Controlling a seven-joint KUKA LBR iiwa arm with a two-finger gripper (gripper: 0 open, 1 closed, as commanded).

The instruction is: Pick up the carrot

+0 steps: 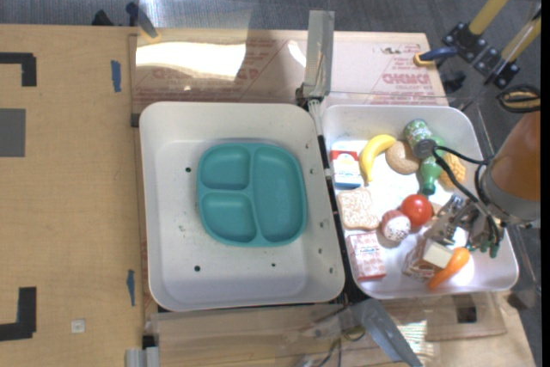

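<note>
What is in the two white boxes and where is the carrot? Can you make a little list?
left bin: holds a teal plate with three sections
right bin: holds toy food
carrot: orange, near the front right corner of the right bin
banana: yellow, toward the back of the right bin
tomato: red, in the middle of the right bin
end effector: low in the right bin, just behind the carrot
carrot picked up: not yet
</note>
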